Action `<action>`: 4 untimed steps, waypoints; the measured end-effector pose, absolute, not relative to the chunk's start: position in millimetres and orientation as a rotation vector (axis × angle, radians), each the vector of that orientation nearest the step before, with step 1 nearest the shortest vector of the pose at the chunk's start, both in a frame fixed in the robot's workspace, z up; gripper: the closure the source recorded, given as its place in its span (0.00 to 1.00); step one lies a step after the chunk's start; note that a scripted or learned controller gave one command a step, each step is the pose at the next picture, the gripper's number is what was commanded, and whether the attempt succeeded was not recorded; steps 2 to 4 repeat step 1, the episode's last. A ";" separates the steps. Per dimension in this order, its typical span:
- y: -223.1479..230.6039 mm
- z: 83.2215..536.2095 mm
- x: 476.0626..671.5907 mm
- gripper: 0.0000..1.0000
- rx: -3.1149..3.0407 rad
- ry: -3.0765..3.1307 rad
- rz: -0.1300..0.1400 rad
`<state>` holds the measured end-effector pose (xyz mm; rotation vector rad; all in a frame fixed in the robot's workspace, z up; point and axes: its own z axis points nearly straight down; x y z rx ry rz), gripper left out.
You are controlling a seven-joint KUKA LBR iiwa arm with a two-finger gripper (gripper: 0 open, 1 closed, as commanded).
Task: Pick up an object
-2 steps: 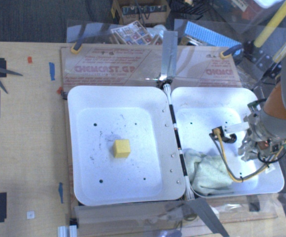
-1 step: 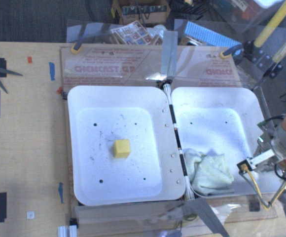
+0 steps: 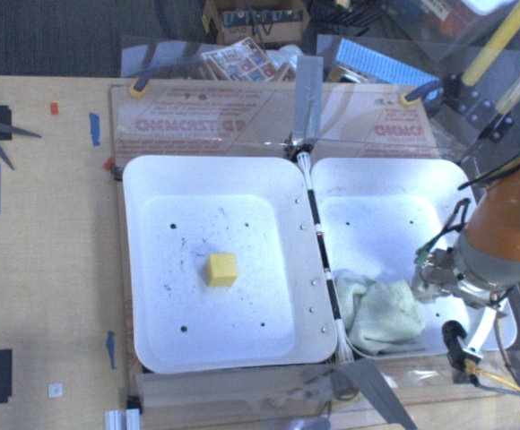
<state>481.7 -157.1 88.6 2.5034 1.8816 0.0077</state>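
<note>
I am working over the right bin (image 3: pixel 368 182), with my gripper (image 3: pixel 432 276) hanging low near that bin's right edge, toward its front right corner. The wrist with its orange band (image 3: pixel 511 222) is blocking much of the tool, so I cannot tell how the gripper is set, and nothing is visibly held in it.

Two candidates are lying in reach. A pale crumpled cloth (image 3: pixel 381 310) is resting against the front edge of the right bin, close to the divider between the bins and just beside my gripper. A small yellow block (image 3: pixel 221 270) is sitting alone near the centre of the left bin (image 3: pixel 152 186), well apart from me.

I am judging the cloth to be the nearer target, and probably the one in hand. To do this well, I am advising:

- Centre the gripper over the highest fold of the cloth, away from the bin wall, so the wall is not fouling the descent.
- Descend straight down until the fabric is being pressed, then close fully; soft cloth slips out of a shallow pinch.
- Lift slowly and confirm that fabric is trailing from the gripper before travelling.
</note>
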 end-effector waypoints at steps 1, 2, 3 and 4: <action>-150.7 135.4 541.6 1.00 2.422 2.001 -0.001; -150.7 135.4 541.6 1.00 2.422 2.001 -0.001; -150.7 135.4 541.6 1.00 2.422 2.001 -0.001; -150.7 135.4 541.6 1.00 2.422 2.001 -0.001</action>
